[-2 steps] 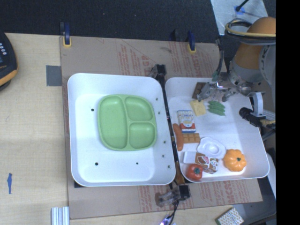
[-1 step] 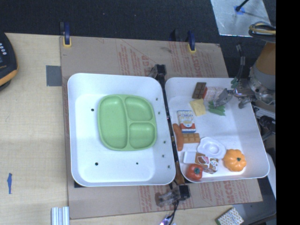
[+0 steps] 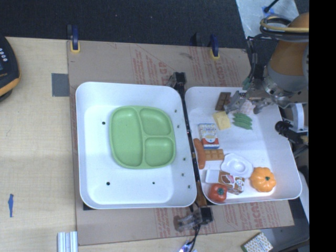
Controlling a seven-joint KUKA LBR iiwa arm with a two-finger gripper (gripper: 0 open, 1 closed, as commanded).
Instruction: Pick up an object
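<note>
The right bin (image 3: pixel 283 156) holds several toy foods. At its back are a brown chocolate bar (image 3: pixel 222 101), a yellow cheese wedge (image 3: pixel 222 121) and green beans (image 3: pixel 243 121). Further forward lie a small milk carton (image 3: pixel 208 133), a sausage (image 3: pixel 198 153), a waffle piece (image 3: pixel 213 155), a fried egg (image 3: pixel 236 166), an orange pumpkin (image 3: pixel 262 179), a red tomato (image 3: pixel 217 193) and a printed packet (image 3: pixel 232 181). My gripper (image 3: pixel 245 105) hangs over the back of this bin, just above the beans, open with nothing between its fingers.
The left bin (image 3: pixel 89 140) carries a green divided plate (image 3: pixel 142 137). Blue clamps (image 3: pixel 74 38) pin the cardboard sheet at the rear. A dark device (image 3: pixel 6 62) sits at the bench's far left.
</note>
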